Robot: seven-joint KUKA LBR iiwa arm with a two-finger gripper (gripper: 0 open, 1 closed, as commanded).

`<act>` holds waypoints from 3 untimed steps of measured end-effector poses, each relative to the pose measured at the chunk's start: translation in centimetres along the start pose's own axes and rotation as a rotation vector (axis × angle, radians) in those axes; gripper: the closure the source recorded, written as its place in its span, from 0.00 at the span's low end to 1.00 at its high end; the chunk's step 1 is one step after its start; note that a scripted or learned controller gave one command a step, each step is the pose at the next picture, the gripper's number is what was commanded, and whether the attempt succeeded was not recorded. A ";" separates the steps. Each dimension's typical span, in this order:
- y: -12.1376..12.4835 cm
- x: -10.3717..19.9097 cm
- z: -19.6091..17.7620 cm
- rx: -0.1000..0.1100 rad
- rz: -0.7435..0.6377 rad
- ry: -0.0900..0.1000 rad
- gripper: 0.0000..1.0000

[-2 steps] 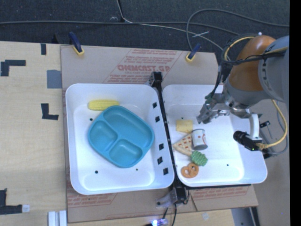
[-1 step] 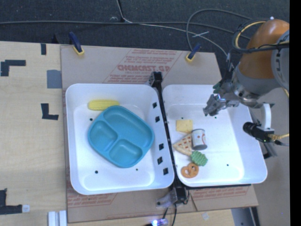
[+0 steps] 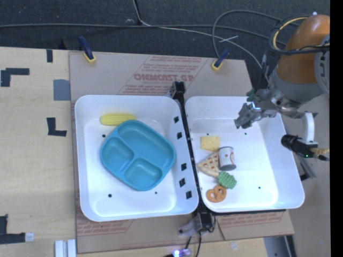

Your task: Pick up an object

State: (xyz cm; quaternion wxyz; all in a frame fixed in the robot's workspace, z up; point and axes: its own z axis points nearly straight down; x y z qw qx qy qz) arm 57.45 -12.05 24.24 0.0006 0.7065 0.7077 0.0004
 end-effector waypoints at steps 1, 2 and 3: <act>1.8 4.7 1.2 0.002 -0.004 0.000 1.00; 3.4 9.7 0.4 0.002 -0.004 0.001 1.00; 4.7 15.8 0.2 0.002 -0.006 0.002 1.00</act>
